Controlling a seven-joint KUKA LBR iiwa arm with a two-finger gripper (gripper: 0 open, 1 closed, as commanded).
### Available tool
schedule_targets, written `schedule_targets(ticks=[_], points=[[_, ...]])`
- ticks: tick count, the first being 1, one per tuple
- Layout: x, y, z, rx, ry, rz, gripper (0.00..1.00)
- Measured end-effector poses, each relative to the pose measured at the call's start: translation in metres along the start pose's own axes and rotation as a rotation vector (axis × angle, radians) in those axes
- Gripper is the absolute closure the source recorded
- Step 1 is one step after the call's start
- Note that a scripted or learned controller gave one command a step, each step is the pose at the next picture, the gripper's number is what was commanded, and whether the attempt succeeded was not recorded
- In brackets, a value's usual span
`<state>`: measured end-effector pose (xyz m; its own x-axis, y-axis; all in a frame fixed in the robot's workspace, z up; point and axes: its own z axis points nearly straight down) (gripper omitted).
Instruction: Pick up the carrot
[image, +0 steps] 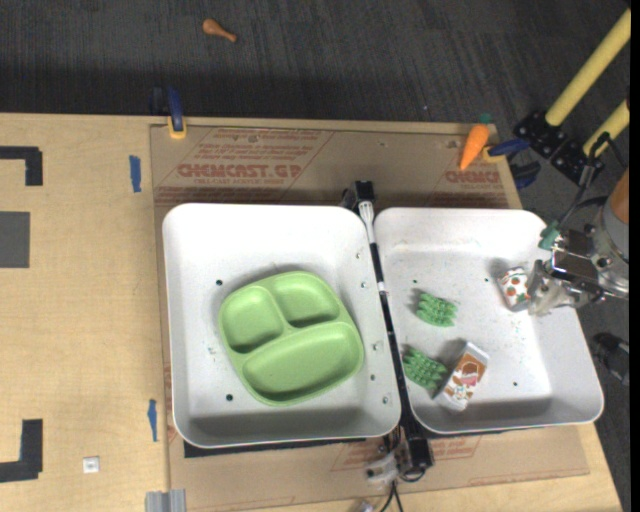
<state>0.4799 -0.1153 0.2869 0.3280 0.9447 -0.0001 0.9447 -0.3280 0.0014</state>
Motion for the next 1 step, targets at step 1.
schedule_targets(ticks=[1], points=[[0.0587, -0.0204, -0.0113, 0.001, 0.000, 0.308, 1.00]])
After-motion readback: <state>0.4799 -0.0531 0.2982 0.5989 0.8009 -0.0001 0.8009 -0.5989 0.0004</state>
